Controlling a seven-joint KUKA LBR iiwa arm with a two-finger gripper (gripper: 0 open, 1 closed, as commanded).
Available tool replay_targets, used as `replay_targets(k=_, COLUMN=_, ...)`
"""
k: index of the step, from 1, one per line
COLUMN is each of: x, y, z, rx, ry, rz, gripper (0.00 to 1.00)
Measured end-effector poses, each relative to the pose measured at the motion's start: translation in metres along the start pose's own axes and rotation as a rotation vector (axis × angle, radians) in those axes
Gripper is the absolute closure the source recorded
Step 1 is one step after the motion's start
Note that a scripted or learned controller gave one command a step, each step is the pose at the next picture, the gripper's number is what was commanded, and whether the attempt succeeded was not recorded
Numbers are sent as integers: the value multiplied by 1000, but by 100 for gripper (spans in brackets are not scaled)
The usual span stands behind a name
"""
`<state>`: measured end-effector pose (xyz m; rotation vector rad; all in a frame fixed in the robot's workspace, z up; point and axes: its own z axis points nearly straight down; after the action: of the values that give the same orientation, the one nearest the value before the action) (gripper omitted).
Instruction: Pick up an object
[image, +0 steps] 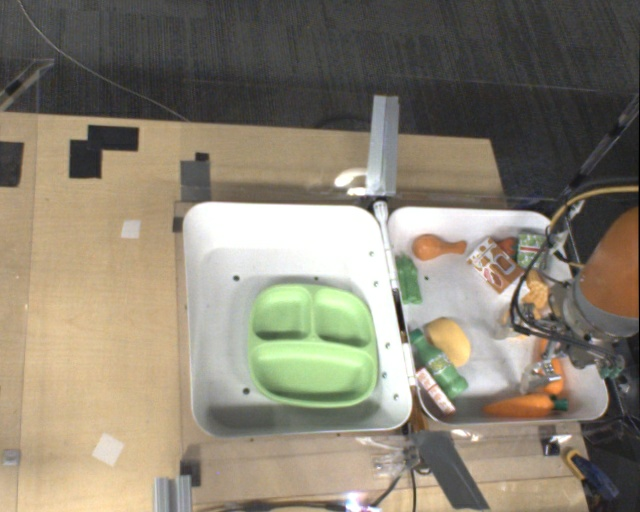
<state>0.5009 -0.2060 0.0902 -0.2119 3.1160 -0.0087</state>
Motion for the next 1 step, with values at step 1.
replay_targets(k=1, x=0, y=12, z=-1, rx=6, ry=-8, rz=-141, gripper=0)
